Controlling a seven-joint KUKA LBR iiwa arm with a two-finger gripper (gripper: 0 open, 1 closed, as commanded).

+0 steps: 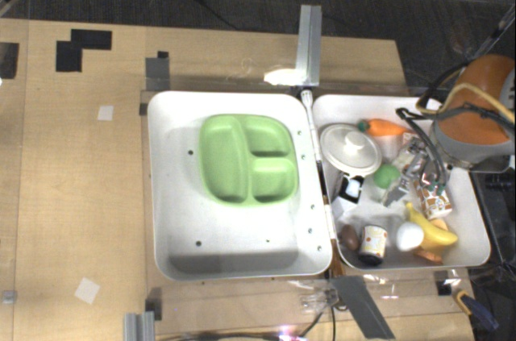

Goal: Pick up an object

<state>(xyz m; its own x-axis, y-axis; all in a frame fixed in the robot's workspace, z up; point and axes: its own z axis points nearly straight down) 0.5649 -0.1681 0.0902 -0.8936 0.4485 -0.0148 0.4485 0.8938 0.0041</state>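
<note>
At the lower right of the frame we see a banana, a white egg and a small jar loose in the right bin. Nothing looks lifted, so we judge the pick not yet done. Mid-right, the gripper hangs low over the clutter; whether it is apart or together we cannot tell. Beyond it lie a white lidded pot and an orange carrot.

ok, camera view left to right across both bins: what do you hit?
Green divided plastic tray in the left white bin → round silver pot lid in the right white bin → yellow banana → grey arm with orange band.
</note>
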